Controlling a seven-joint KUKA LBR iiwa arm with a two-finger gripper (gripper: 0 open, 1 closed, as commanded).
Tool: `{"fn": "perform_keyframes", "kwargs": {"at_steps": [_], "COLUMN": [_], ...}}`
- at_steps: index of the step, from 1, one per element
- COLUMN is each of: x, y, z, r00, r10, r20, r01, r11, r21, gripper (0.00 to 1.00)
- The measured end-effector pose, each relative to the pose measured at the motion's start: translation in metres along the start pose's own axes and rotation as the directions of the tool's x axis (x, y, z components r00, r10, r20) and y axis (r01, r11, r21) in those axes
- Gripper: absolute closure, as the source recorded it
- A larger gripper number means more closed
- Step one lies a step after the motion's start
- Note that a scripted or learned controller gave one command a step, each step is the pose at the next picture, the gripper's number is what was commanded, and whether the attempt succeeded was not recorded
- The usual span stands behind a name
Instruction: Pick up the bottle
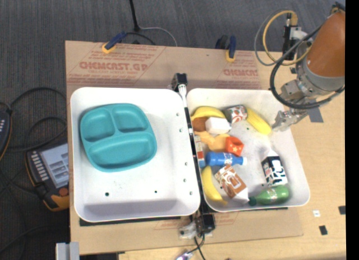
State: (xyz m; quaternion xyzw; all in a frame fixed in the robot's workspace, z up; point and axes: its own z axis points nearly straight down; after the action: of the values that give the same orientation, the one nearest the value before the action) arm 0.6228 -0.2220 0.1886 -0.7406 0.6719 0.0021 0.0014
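Note:
In the right bin [301, 166], a small blue bottle [222, 159] with a white cap lies on its side near the middle. A black and white bottle [274, 171] lies near the right wall. Beside the blue bottle rests a clear bottle-like item with an orange-red cap [236, 146]. My gripper [282, 120] hangs over the bin's upper right corner, above and right of these bottles, with nothing seen in it. It is well apart from the blue bottle and about a hand's width from the black and white one.
The right bin also holds three bananas [258, 122], a can [236, 113], a printed carton [232, 181] and a green item [270, 195]. A teal divided plate [117, 136] lies in the left bin [140, 200]. Clamps [229, 49] and cables sit at the bench's far edge.

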Motion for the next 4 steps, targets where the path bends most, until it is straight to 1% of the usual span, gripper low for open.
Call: {"fn": "perform_keyframes", "kwargs": {"at_steps": [1, 2, 3, 4], "x": [-0.008, -0.006, -0.013, -0.019], "y": [-0.047, -0.045, -0.048, -0.038], "z": [-0.204, -0.045, -0.179, 0.015], "r00": [0.993, 0.968, 0.864, 0.793], "r10": [-0.118, -0.250, -0.503, -0.609], "r20": [-0.004, 0.003, -0.003, 0.004], "r01": [0.118, 0.250, 0.503, 0.609], "r11": [0.993, 0.968, 0.864, 0.793], "r21": [0.008, -0.004, 0.003, -0.003], "gripper": [1.00, 1.00, 1.00, 1.00]}}
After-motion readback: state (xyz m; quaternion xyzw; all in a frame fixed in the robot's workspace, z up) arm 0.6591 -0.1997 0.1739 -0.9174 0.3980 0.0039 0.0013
